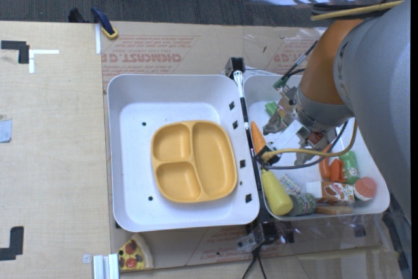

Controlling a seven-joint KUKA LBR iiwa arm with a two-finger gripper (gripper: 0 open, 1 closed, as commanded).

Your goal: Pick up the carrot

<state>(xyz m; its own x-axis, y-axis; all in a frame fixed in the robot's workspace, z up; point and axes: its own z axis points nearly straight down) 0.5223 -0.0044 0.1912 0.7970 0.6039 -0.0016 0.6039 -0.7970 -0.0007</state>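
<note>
1. Tabletop [46, 140]: pale wood surface with a cardboard sheet under two shallow white bins, one left [130, 101] and one right [382, 196], set side by side and touching along their inner walls.
2. Arm [385, 75]: one grey arm with an orange band above the wrist, reaching in from the right and hanging over the right bin. Its wrist and cabling cover the jaws, so whether they stand wide, narrow or closed on anything cannot be told.
3. Yellow plate [194, 161]: one plate with three compartments, lying flat in the middle of the left bin.
4. Yellow bottle-shaped item [275, 194]: one, lying in the right bin near its front left corner.
5. Carrot [258, 138]: one small orange carrot, lying in the right bin hard against its left wall, just left of the wrist and behind the yellow bottle-shaped item. It is probably a light, rigid plastic toy with a smooth, tapered and somewhat slippery skin. The thicker middle is the likelier hold, with the jaws closing across its width; the adjacent wall leaves little room for the finger on that side.
6. Other toy foods: several small items crowd the front right of the right bin, including a red round piece [366, 188]; their exact count is unclear.
</note>
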